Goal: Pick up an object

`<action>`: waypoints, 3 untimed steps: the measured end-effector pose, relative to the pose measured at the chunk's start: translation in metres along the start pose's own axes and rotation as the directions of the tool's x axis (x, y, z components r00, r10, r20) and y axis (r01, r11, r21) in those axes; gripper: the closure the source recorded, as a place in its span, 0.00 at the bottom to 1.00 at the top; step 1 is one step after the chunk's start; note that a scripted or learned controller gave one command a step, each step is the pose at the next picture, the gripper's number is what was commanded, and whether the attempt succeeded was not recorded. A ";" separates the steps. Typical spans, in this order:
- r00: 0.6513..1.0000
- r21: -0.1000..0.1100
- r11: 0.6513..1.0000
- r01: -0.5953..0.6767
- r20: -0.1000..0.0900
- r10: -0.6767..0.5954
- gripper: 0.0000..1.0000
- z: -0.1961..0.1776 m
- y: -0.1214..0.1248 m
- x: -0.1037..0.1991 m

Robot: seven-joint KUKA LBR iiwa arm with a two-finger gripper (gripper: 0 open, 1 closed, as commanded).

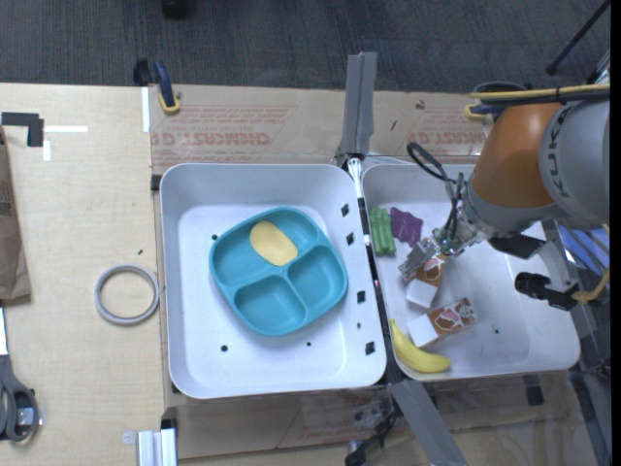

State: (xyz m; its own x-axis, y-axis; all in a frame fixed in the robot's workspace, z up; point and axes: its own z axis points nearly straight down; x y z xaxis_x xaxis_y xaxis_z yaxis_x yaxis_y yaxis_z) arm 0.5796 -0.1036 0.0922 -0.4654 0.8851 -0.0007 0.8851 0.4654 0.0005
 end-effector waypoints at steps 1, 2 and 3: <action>0.936 0.002 0.936 -0.353 0.000 0.353 0.00 0.000 -0.065 -0.040; 0.889 0.002 0.889 -0.459 0.000 0.459 0.00 0.001 -0.030 -0.042; 0.890 0.001 0.890 -0.456 0.001 0.456 1.00 -0.009 -0.030 -0.042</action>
State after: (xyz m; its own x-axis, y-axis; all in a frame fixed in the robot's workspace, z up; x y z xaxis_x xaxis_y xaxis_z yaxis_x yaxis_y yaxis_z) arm 0.5728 -0.1550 0.1009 -0.0109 0.9999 -0.0018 0.9999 0.0109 -0.0002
